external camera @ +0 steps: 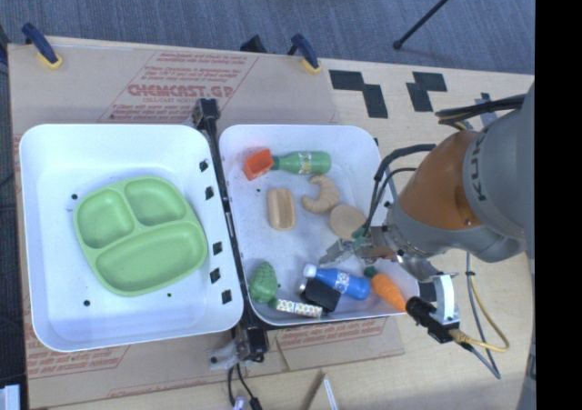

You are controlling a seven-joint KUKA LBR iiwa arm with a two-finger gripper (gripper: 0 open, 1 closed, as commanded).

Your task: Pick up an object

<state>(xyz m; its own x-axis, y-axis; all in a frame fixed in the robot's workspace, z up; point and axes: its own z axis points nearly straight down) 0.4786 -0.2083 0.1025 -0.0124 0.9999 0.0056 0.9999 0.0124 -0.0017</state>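
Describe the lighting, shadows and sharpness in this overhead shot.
Camera view: even, soft light with no hard glare on the white bins; faint shadows beside the green divided plate; the toys read fairly sharp, while the arm near the right bin looks slightly soft.

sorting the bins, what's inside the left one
The left bin holds a green divided plate with three compartments, nothing showing in them. Whatever lies beneath the plate is covered.

Blue bottle, white cap, lying flat near right bin's front wall
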